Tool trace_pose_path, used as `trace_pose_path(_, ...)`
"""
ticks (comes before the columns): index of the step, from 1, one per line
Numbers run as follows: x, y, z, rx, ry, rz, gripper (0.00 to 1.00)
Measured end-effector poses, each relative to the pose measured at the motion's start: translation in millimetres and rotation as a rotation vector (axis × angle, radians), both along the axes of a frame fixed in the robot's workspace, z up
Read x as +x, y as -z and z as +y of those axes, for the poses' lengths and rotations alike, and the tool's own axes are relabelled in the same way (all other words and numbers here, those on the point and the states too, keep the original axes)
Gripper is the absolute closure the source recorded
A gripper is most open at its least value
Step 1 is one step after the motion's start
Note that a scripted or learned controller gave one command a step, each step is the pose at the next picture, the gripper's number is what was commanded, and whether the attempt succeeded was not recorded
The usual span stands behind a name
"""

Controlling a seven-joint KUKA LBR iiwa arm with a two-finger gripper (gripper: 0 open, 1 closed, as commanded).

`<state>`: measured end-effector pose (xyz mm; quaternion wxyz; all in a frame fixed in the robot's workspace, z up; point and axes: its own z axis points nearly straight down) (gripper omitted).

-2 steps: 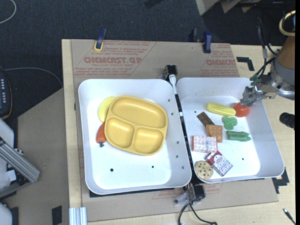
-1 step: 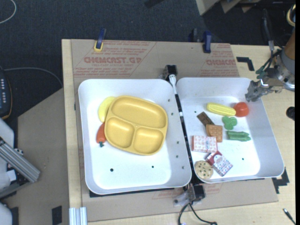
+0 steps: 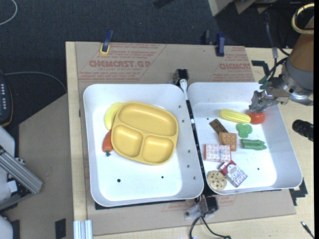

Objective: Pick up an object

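At the frame's right, the gripper (image 3: 259, 105) hangs over a small red piece (image 3: 257, 117) near the right bin's (image 3: 284, 133) far wall, beside a yellow corn cob (image 3: 235, 116). Whether it grasps anything cannot be told. Bare white floor lies along the bin's right side.

A brown bench board (image 3: 149, 59) (red lettering printed on it) carries blue clamps (image 3: 105, 43) at the frame's top.
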<state>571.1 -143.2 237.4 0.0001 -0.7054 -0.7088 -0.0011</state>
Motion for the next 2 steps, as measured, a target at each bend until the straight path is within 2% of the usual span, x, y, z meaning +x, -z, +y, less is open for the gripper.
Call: trace_pose_path(2, -45, 3, 94, 0.001, 0.001, 0.006, 1.00)
